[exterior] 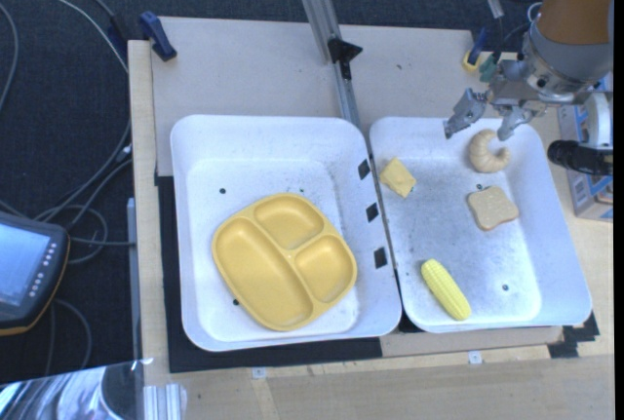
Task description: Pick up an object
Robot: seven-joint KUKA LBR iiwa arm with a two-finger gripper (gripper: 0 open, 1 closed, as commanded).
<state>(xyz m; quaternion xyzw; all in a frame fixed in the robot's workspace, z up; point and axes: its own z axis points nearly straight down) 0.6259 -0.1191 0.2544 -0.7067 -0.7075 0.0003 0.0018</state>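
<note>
Over the back edge of the right bin (546, 213) hangs the gripper (483, 123), its two fingers spread apart with nothing between them, one finger (458, 121) pointing down toward the rim and the other finger (509, 124) just above the croissant (485, 152). That curled, pale pastry lies inside the right bin near its far wall, just below the fingertips and not gripped. Nearer the camera from it, still in the right bin, sits a slice of toast (491, 208), and farther forward a corn cob (446, 288) lies at a slant close to the front wall. By the right bin's left wall rests a yellow cheese wedge (397, 178). Left of the right bin, touching it along the shared edge, stands the left bin (195, 174), which holds a yellow divided plate (283, 259) with three compartments.
</note>
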